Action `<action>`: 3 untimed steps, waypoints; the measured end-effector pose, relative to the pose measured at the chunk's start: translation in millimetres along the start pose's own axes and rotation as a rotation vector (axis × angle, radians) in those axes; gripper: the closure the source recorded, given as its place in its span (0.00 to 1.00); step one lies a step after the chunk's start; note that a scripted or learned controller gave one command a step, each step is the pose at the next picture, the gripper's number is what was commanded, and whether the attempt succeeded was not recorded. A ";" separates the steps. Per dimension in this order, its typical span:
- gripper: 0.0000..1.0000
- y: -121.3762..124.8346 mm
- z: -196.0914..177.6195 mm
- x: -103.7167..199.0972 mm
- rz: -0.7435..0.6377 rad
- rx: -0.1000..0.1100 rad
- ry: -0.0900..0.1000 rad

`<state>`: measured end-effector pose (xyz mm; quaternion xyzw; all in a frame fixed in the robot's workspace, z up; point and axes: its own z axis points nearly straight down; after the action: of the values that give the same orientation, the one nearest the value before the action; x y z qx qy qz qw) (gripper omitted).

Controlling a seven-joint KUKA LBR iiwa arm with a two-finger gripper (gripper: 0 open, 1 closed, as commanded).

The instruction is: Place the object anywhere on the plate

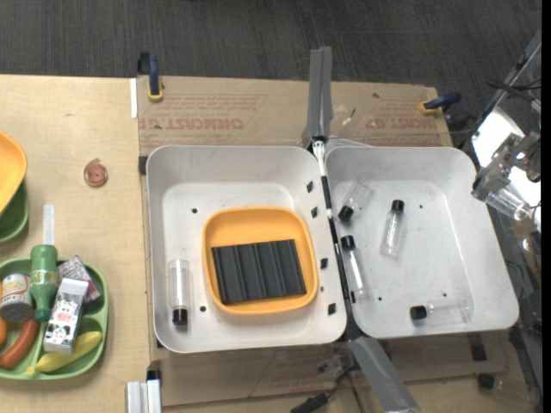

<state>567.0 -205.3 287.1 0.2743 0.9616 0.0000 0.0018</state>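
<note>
An orange plate lies in the middle of the left bin. A black ribbed rectangular object rests flat on the plate and covers most of its centre. The gripper hangs at the far right, over the right rim of the right bin, well away from the plate. Nothing can be seen held in it.
A clear vial with a black cap lies in the left bin beside the plate. Several similar vials lie in the right bin, one near its middle and one near its front. A green tray of toy food sits on the bench at the left.
</note>
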 end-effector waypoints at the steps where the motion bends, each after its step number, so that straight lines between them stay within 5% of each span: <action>1: 1.00 7.9 -21.1 -44.2 -0.201 -0.001 -0.002; 2: 1.00 -25.2 56.0 8.9 -0.254 0.000 0.003; 3: 1.00 10.6 8.9 -48.8 -0.529 -0.002 -0.004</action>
<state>614.1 -222.1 278.3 0.0133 0.9999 -0.0003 0.0038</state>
